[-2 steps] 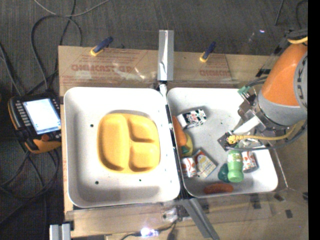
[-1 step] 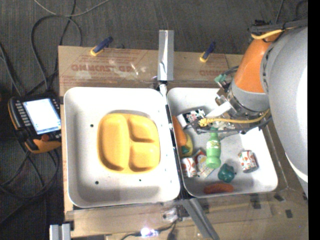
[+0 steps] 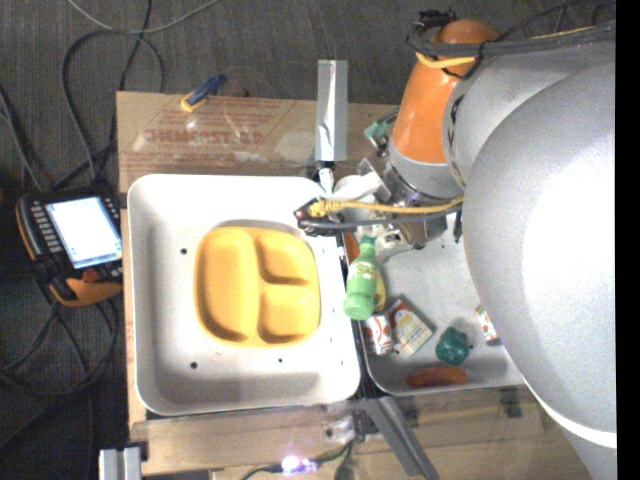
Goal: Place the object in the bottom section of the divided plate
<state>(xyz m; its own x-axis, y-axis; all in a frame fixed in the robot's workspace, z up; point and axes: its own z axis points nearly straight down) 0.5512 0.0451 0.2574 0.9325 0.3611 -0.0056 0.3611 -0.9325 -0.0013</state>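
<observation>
Hanging just right of the yellow divided plate [image 3: 260, 284], the green bottle [image 3: 364, 280] sits directly beneath the gripper [image 3: 368, 236] at the seam between the left bin [image 3: 150, 368] and the right bin [image 3: 490, 368], its cap end uppermost; the gripper seems to pinch that neck, though the wrist hides the contact and I cannot tell for sure how the jaws stand. Judging by its look, the bottle is light, rigid moulded plastic with a smooth, slippery, rounded body, so the narrow neck below the cap offers the surest hold, and it may roll once set down in the plate's bottom section.

Divided plate [image 3: 258, 284] lies open; arm [image 3: 540, 218] overhangs right bin [image 3: 440, 383].
</observation>
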